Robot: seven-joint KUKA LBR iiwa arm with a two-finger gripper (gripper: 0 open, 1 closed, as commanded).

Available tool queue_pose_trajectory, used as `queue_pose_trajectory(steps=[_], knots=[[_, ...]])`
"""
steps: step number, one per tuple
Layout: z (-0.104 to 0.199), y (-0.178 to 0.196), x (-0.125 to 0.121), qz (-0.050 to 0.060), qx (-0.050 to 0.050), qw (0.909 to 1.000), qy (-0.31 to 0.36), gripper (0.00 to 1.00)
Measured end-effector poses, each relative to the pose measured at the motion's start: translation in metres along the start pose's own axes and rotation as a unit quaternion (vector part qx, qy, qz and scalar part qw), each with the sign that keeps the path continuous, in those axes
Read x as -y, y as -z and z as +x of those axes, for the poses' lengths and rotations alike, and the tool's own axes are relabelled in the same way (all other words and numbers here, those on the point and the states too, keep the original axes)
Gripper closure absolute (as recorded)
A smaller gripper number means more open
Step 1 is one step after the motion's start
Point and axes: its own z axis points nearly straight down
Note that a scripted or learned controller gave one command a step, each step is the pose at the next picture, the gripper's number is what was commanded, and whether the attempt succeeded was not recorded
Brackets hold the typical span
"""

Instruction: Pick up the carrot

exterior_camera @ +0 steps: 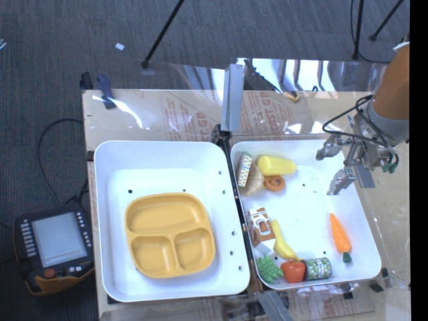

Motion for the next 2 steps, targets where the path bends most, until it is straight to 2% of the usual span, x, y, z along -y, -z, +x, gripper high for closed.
queue_pose_trajectory(steps=[1, 2], knots=[[0.042, -0.083, 0.004, 0.001, 0.002, 0.9772, 0.212, 0.00], [0.118, -0.100, 0.008, 0.009, 0.019, 0.9698, 0.243, 0.00]])
